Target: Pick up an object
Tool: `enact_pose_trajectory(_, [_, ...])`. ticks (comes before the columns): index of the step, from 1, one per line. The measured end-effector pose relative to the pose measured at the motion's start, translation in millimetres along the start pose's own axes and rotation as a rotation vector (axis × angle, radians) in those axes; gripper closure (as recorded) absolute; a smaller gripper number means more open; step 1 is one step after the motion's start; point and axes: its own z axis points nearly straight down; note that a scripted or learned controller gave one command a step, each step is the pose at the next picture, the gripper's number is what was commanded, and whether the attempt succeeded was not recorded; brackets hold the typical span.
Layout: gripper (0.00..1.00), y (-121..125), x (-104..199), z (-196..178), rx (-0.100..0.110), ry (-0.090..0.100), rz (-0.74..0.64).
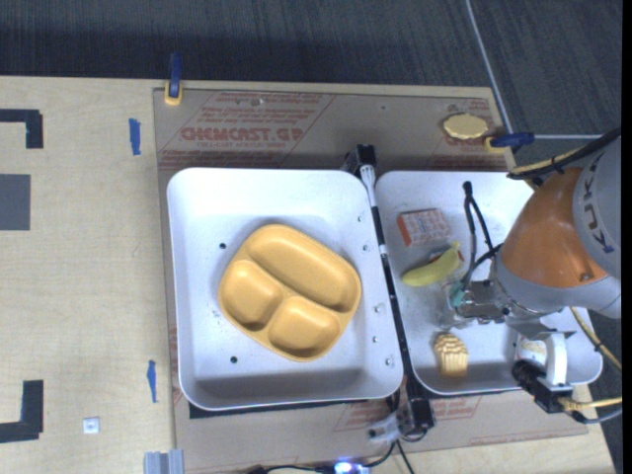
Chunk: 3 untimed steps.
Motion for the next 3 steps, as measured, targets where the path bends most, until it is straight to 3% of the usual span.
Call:
enact_pose_trajectory(1, [0.00, 0.0, 0.0, 0.0, 0.000, 0.000, 0.000])
enact_pose_trajectory(3, [0.00, -2.1, -1.8, 10.9, 0.007, 0.004, -0.001])
